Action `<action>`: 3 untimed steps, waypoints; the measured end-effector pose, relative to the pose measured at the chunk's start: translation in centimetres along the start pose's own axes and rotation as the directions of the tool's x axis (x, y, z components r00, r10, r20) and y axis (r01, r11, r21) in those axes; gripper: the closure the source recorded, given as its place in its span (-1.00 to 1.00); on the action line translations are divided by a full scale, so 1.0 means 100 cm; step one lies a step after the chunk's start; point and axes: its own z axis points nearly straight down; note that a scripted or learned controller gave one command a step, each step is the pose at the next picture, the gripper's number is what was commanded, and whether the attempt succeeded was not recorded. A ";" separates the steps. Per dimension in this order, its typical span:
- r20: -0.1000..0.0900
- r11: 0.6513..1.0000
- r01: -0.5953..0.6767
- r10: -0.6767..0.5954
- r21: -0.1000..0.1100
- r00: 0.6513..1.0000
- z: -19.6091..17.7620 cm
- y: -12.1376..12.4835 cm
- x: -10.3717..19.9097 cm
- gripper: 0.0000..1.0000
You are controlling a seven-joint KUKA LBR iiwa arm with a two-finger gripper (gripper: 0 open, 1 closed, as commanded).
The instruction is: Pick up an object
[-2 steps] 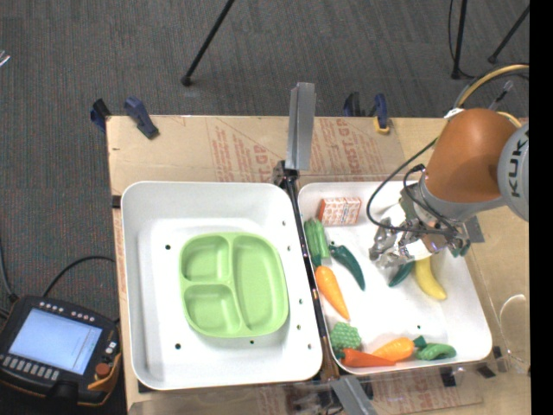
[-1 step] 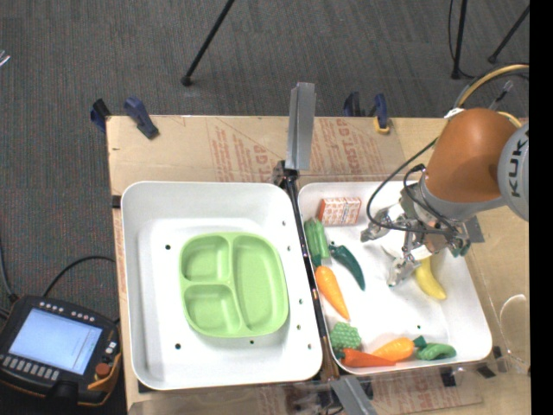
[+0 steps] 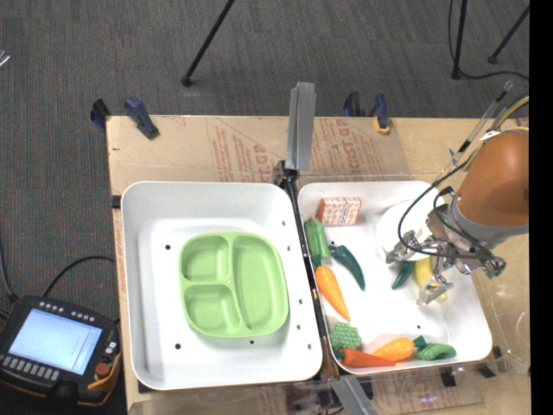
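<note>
two white bins, one green tray; gripper grip state unclear

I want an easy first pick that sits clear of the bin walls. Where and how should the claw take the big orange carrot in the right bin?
Grip the carrot across its thick upper half, coming straight down from above. It lies flat and slanted, tapering toward its lower tip. Close across its width; the cucumber sits just above its top.

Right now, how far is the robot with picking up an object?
Nothing looks lifted yet. The gripper is low in the right bin, over a yellow item and a dark green item; whether it grips either cannot be told. Closing on one and raising it remains. The green tray in the left bin holds nothing.
</note>
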 end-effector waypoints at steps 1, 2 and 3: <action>0.000 0.998 -0.063 0.063 -0.002 0.998 0.001 0.049 -0.001 -1.00; 0.001 0.999 0.032 -0.032 0.001 0.999 -0.001 0.025 0.064 -1.00; 0.000 0.981 0.193 -0.193 -0.002 0.981 0.001 0.081 0.049 -1.00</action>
